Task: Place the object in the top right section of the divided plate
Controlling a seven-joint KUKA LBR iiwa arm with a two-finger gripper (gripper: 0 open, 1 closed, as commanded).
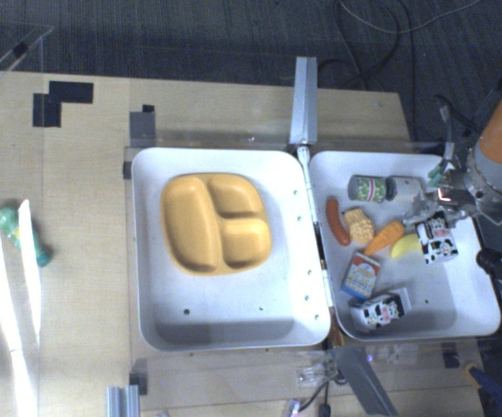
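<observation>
While the yellow divided plate sits bare in the left bin, the pincer hovers over the right bin's toys, its grip unreadable. Picking comes first, perhaps the carrot.

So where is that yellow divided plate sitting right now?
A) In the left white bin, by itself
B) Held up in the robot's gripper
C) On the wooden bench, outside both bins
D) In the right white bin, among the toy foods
A: the yellow divided plate lies flat in the left bin, while the toy foods, such as the orange carrot, lie in the right bin.
</observation>
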